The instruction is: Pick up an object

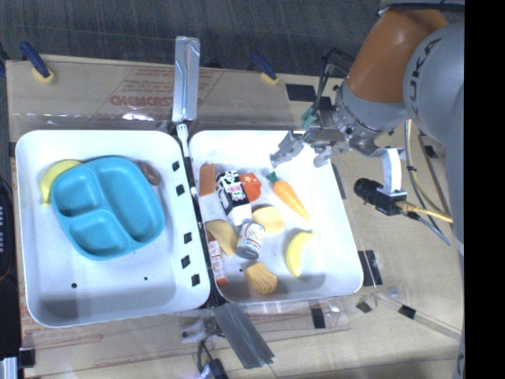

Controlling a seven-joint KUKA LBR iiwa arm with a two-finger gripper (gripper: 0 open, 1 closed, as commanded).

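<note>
Across the left bin [31,235]: blue divided plate [109,205] over a yellow banana [54,176]. Further right, in the right bin [341,235]: milk carton [232,189], can [250,239], carrot [289,197], second banana [296,252]. Above that bin's upper right corner: jaws [304,153], parted, grasping nothing.

Gripper [301,153] low; fingers apart, empty

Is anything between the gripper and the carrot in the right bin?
Nothing visible. The gripper hangs over the right bin's upper part, and the carrot lies just below it on bare floor, uncovered by other items.
</note>
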